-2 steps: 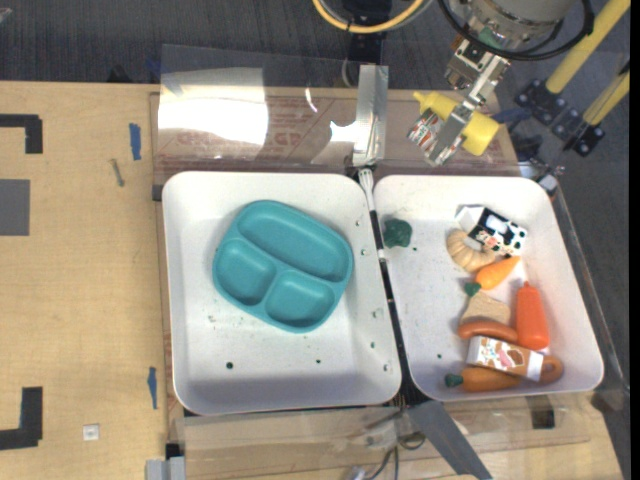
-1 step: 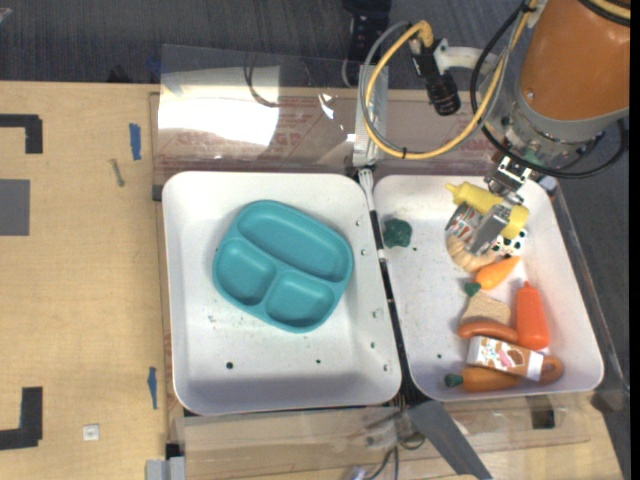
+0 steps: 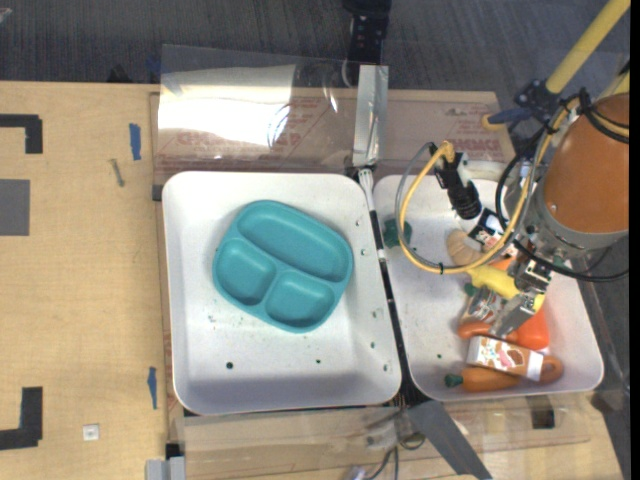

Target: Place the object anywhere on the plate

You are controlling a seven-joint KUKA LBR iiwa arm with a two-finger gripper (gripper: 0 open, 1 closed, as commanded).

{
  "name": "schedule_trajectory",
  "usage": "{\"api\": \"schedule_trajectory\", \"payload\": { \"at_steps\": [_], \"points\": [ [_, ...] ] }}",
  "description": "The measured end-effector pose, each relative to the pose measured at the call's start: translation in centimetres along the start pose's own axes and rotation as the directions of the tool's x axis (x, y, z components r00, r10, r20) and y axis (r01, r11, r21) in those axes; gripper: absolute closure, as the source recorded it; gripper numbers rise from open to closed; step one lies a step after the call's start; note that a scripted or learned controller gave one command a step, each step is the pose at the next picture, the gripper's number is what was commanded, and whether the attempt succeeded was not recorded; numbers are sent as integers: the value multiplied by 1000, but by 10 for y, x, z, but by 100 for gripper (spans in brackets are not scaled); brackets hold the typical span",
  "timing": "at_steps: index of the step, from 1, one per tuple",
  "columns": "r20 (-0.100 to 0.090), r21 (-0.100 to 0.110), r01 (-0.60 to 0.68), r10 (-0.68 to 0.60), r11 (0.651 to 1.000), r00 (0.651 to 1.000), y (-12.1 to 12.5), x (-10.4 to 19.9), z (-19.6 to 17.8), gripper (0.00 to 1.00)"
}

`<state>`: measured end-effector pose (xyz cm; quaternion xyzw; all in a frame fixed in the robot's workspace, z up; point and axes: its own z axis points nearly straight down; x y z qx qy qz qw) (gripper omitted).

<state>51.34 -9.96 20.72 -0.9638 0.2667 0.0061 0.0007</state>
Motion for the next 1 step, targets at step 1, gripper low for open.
{"api": "schedule_trajectory", "payload": {
  "at_steps": [1],
  "points": [
    [-15,2,335,-335,942,942,-30,42,-75,100]
  ]
}}
